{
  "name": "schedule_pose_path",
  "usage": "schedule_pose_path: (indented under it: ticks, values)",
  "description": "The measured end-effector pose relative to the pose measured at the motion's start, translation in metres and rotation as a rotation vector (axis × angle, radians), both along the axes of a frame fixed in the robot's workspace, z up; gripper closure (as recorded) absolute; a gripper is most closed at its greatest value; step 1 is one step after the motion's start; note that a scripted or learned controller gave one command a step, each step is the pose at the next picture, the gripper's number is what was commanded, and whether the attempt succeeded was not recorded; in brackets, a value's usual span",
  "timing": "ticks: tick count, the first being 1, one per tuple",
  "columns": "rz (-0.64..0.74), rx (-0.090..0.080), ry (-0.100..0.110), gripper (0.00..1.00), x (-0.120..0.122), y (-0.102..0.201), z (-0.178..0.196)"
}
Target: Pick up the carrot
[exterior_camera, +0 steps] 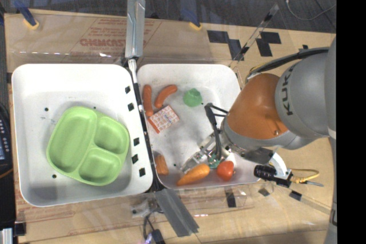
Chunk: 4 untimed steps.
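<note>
Carrot (193, 175) lies against right bin's (171, 72) near wall beside a tomato (226, 170); claw (201, 158) hovers just above, grip state indeterminable, presumably positioned for descent.

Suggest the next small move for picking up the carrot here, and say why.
Probably ease the claw slightly down toward the near wall, onto the carrot. The carrot lies just beyond the claw's tip, beside the tomato, and is not yet between the fingers.

Grey KUKA-lettered arm (306, 94), glossy orange band, slim metallic gripper (197, 160).
</note>
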<state>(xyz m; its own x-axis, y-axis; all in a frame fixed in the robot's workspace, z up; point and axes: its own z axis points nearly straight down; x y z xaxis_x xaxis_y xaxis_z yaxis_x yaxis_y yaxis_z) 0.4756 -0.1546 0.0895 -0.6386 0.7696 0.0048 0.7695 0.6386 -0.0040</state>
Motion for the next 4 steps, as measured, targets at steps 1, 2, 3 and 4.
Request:
schedule_pose_path:
  ticks: [1,2,3,4]
  values:
    - [0.002,-0.002,0.001,1.0,0.001,-0.001,0.007]
    - [-0.419,-0.002,0.0,1.0,0.001,0.05,0.0]
    - [-0.42,-0.002,0.0,0.0,0.001,0.049,0.0]
    - [-0.555,-0.004,0.003,0.0,0.003,-0.029,0.018]
